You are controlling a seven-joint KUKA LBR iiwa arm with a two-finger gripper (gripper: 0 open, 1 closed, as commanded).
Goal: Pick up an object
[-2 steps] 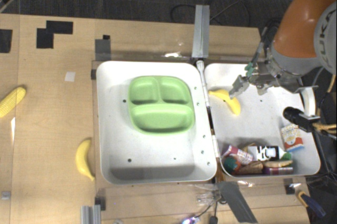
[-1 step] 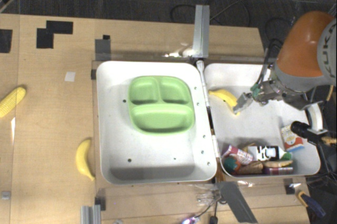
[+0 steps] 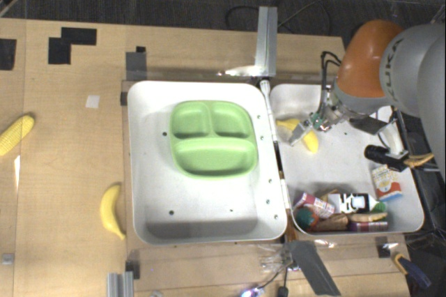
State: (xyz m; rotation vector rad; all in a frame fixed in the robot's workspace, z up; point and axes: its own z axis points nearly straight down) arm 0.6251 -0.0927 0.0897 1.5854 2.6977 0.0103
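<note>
Yellow object (image 3: 311, 142) lies in the right bin (image 3: 411, 208), near that bin's left wall, upper half. Jaws (image 3: 315, 124) sit just above it, up-right of it; whether touching, unclear. Jaw opening: cannot tell. Object's long axis looks roughly upright in view. Judgement: short descent down-left needed.

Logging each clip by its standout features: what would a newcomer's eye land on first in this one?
The bright green three-compartment plastic tray sits in the middle of the left shallow white bin. In the right shallow white bin, the grey arm with the orange band reaches down, its tool right by a small yellow object near the bin's upper left, with a heap of mixed packaged items along the lower edge.
</note>
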